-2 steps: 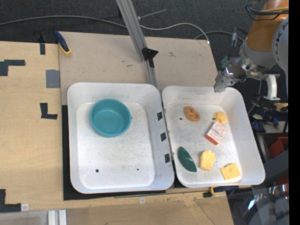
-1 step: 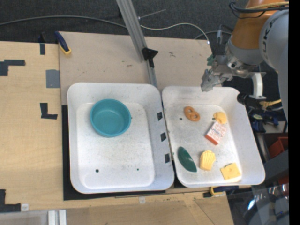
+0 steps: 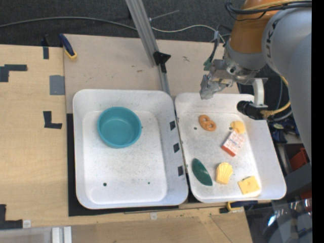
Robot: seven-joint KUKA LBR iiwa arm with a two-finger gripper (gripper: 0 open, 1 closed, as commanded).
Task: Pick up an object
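**K:** Wooden bench (image 3: 30, 151) with black tape marks on the left, dark floor behind with a cable running across. Two white bins side by side on a black mat. Slanted aluminium post (image 3: 144, 29) comes down to the gap between them.

**M:** Left bin (image 3: 86, 186) contents?

**K:** One teal bowl (image 3: 119, 127), upright, in the upper-left part. Nothing else but specks on the bin floor.

**M:** Right bin (image 3: 271, 186)?

**K:** Six small items. Brown pretzel (image 3: 206, 122) near the upper left. Small yellow-orange piece (image 3: 237, 127) to its right, just above and touching or nearly touching a red-and-white packet (image 3: 233, 144). Lower down: dark green leaf-shaped piece (image 3: 202, 172) at the left, yellow shell-shaped piece (image 3: 224, 173) just beside it, yellow cheese wedge (image 3: 248, 185) near the lower right corner.

**M:** Arm?

**K:** Enters from the right, orange band up top. Gripper (image 3: 207, 91) hangs over the far rim of the right bin, near its upper left corner, tilted down-left.

**M:** Fingers?

**K:** Can't tell, tips blur together at this angle. Nothing visible between them. Pretzel is the closest item, below the gripper and apart from it. All six items lie flat on the bin floor.
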